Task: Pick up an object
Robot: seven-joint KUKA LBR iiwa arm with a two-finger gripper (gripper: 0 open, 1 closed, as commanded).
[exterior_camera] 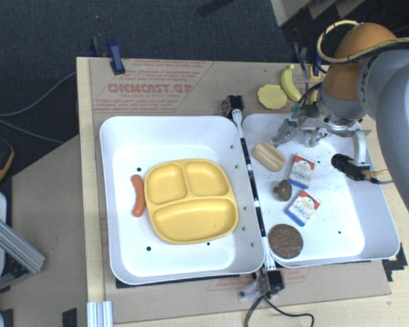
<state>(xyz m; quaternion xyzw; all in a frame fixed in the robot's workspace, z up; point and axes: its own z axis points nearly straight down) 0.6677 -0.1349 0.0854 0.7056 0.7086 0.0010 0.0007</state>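
- Reaching in from the right, the grey arm (388, 80) with its glossy orange band hangs over the far end of the right bin (368, 240); the metal pincer (307, 125) sits low by that bin's far rim, and whether it is released or clenched I cannot tell.
- Nothing shows between its tips.
- Right bin, smooth white plastic, shallow: a tan, rounded bread-like roll (268, 156) lies near the left wall, just below the pincer.
- Two small printed cartons, white, blue and red: upper carton (300, 170) and lower carton (303, 207), both boxy and lying flat.
- Between them and to the left, a small brown lumpy piece (282, 190).
- At the near end, a flat, round, grainy brown patty (285, 240).
- Left bin (123, 142): a glossy yellow three-compartment plate (189, 201) with rounded corners, and a slim orange-red sausage (138, 195) just beside its left edge.
- On the cardboard-covered worktop (150, 87), beyond the right bin, a yellow banana (291, 84) and a yellow lumpy piece (272, 97).
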